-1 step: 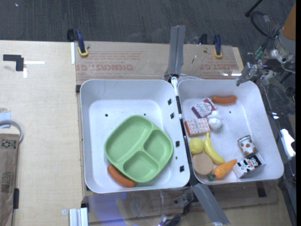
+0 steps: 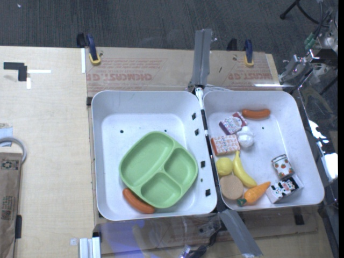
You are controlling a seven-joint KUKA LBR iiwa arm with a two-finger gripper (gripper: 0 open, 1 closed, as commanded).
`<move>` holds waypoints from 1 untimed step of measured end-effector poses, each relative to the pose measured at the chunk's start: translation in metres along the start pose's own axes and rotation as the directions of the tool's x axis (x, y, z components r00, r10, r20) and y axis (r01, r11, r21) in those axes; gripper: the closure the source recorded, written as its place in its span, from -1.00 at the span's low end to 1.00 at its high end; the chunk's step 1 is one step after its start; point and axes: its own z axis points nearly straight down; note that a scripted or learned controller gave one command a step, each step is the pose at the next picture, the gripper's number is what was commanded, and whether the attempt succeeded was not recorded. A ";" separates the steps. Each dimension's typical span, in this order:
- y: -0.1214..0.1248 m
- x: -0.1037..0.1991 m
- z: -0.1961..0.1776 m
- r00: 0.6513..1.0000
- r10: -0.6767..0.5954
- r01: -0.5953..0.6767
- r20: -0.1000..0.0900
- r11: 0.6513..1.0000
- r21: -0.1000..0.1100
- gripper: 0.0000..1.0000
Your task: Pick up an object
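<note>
Plate (image 2: 159, 168), green and stiff, lies in the left bin (image 2: 107, 144); too broad for the pincer except at its rim. Banana (image 2: 243, 172), in the right bin (image 2: 301, 144) beside a lemon (image 2: 224, 166), looks light and smooth: grasp across mid-length. Carrot (image 2: 256, 193) and sausage (image 2: 256, 113) lie nearby. Pincer state: cannot tell.

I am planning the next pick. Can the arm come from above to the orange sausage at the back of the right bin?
Probably yes. The long orange plastic sausage lies alone near the back wall of the right white bin, apart from the small pink printed box, with nothing over it.
</note>
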 end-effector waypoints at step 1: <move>0.028 -0.004 0.134 0.975 -0.222 0.222 -0.001 0.975 -0.001 -1.00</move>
